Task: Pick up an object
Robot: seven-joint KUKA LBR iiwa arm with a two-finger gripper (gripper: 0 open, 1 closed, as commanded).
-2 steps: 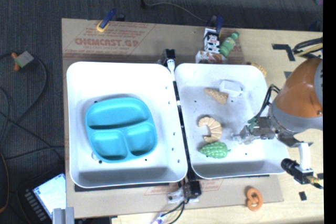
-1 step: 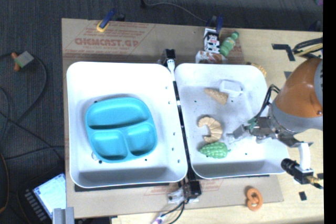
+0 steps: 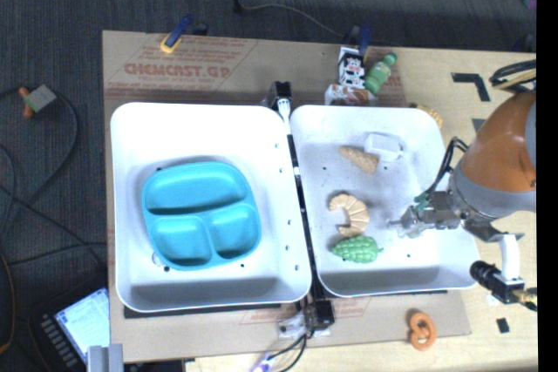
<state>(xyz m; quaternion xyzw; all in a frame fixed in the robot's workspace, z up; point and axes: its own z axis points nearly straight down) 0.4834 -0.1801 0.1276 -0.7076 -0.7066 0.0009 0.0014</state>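
Note:
The right bin [image 3: 410,274] holds a green bumpy toy [image 3: 356,249], a tan croissant-shaped piece [image 3: 350,209], a tan cone-shaped piece [image 3: 357,158] and a small clear white object [image 3: 384,145]. My gripper [image 3: 417,218] hangs low over the right side of this bin, to the right of the green toy and the croissant, and apart from both. Nothing shows between its fingers. The grey arm with its orange band [image 3: 506,148] comes in from the right.
The left bin [image 3: 131,187] holds a blue divided tray [image 3: 201,213]. Behind the bins stand a small printed carton [image 3: 349,74] and a green bottle [image 3: 378,72]. An orange ring [image 3: 422,329] lies on the bench in front of the right bin.

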